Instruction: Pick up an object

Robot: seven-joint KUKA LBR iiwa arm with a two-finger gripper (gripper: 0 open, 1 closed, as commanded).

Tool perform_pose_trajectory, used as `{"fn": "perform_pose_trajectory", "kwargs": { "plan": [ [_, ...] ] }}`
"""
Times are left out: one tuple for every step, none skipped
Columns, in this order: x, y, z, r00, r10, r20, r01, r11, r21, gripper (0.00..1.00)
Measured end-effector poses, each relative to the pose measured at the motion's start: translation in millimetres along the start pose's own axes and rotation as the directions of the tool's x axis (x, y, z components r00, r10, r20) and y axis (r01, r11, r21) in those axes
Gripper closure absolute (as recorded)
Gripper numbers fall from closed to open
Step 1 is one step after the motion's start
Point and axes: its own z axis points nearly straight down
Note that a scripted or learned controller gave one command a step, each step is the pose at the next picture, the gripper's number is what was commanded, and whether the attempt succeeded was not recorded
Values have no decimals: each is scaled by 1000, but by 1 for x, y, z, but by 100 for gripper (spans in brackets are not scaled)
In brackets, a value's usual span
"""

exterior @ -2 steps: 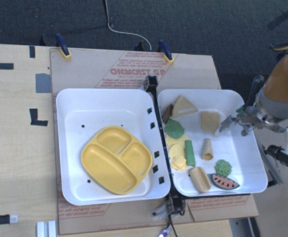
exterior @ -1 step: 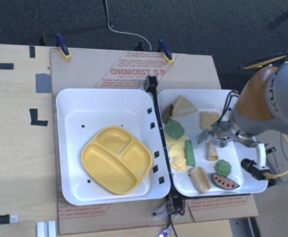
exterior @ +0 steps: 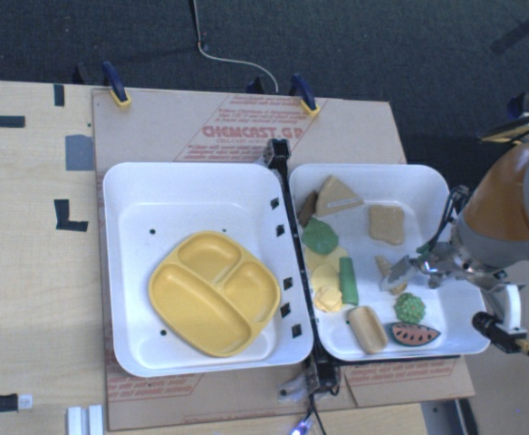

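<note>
Bench surface is pale wood with a brown cardboard sheet point(exterior: 246, 130) clamped at its far edge; two shallow white plastic bins sit on it side by side, rims touching.

Left bin point(exterior: 120, 243): one yellow plastic tray point(exterior: 213, 293), smooth, rounded corners, moulded into three compartments, lying flat and turned at an angle near the bin's centre.

Right bin point(exterior: 428, 181) holds toy food. At the far edge — a tan wedge point(exterior: 337, 196) shaped like a sandwich half; beside it toward the right rim, a flat tan slice point(exterior: 387, 224) with rounded corners. Along the left wall: a green leafy piece point(exterior: 320, 237), a green stick point(exterior: 347, 280) lying over a pale yellow lump point(exterior: 324, 288). At the near edge: a tan cylindrical roll point(exterior: 367, 328), a knobbly green broccoli head point(exterior: 409, 308), and a watermelon slice point(exterior: 415, 335) with red face and dark rind.

Arm — grey with orange band — enters over the right rim. Gripper point(exterior: 397, 271), metallic, sits low in the right bin's middle, just beyond the broccoli head. Its parts blur together against the white floor; how far it is open, and whether it grasps anything, cannot be determined.
</note>
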Motion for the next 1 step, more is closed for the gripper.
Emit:
{"fn": "perform_pose_trajectory", "kwargs": {
  "plan": [
    [48,71,12,1000,-10,1,10,1000,-6,0]
  ]
}}
